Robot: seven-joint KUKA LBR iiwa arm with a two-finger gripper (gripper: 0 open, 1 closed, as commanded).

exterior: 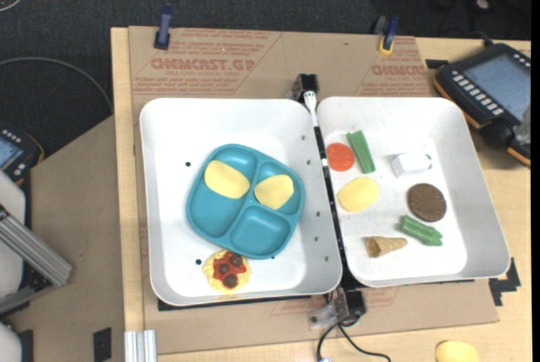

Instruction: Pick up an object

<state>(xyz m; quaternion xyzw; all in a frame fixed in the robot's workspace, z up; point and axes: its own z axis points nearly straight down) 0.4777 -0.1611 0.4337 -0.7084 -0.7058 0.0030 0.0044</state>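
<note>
The right bin point(472, 255) holds several toy foods: a red-orange disc point(339, 156), a green stick point(362, 151), a white block point(410, 163), a yellow lump point(359, 194), a brown round cookie point(426, 202), a green pod point(421, 231) and a tan cone point(385, 246). In the left bin point(164, 259) lies a blue divided plate point(245, 221) with two yellow pieces point(227, 179) point(274, 191) in its upper compartments. A small pizza slice point(226, 270) rests just below the plate.
A black pendant with a screen point(489, 90) lies at the bench's right edge. Blue point(164, 24) and yellow point(388, 33) clamps hold the cardboard at the back. A yellow object point(456, 351) sits at the bottom right, outside the bins.
</note>
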